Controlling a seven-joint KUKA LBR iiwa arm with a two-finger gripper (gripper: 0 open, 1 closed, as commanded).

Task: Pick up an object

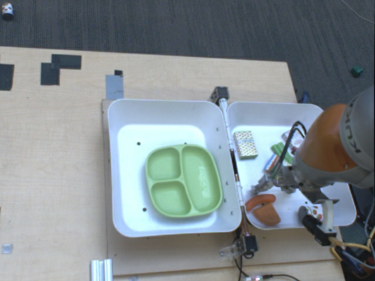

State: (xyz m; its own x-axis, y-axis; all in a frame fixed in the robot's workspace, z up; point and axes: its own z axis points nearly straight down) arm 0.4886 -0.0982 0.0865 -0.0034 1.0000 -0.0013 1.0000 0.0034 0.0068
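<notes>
At the near edge of the right bin (345,212) lie an orange lump (268,216) and a red sausage (260,201), touching. Just above them the gripper (265,183) reaches down beside the sausage; whether it is spread or pinching, I cannot tell. Farther back sits a patterned block (245,144) near the divider. The left bin (126,157) holds a green tray (183,180), with bare floor around it.

No legible text, label, brand, number or sign found. Speckled pattern noted on small rectangular packet (245,144) in right shallow white bin (345,212); too small to read. Faint dark lettering on grey arm casing (358,134); not decipherable.
</notes>
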